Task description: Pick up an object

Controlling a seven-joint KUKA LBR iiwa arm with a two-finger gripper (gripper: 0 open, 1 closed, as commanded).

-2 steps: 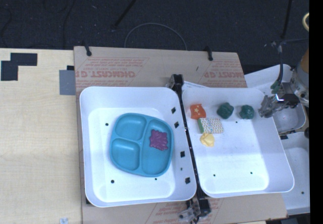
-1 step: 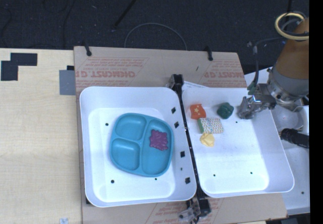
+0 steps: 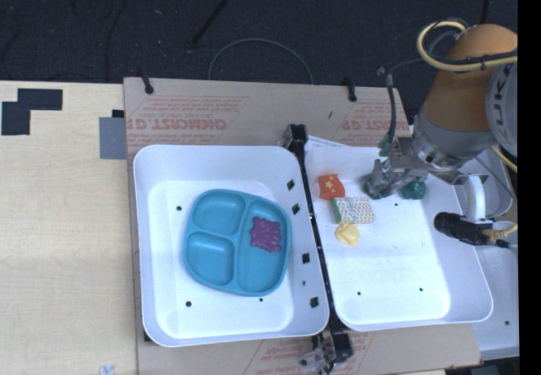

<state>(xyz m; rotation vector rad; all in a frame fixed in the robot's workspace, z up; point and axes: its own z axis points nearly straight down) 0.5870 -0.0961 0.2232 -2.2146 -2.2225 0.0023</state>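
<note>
- I take the right bin (image 3: 456, 297) as my landmark; every loose candidate for the pick lies in its upper half.
- The claw (image 3: 382, 183) sits low near that bin's top edge, and I cannot tell whether it is open or closed, or whether anything is in it.
- A teal object (image 3: 414, 189) lies just beside the claw, toward the bin's right wall, partly covered by the wrist; its shape is hard to make out.
- An orange block (image 3: 330, 187) rests near the bin's left wall, a speckled pale piece (image 3: 354, 210) just below it, and a yellow lump (image 3: 347, 235) touching or nearly touching that piece.
- I judge all of these light, small toys; the yellow lump looks rounded and may roll or slip, so I would close across its narrow width.
- The orange block seems stiffer and flat-sided, the easier hold.
- In the left bin (image 3: 161, 297), beside the landmark, a blue divided plate (image 3: 215, 238) carries a purple item (image 3: 267, 234), soft-looking, detail too fine to read.
</note>
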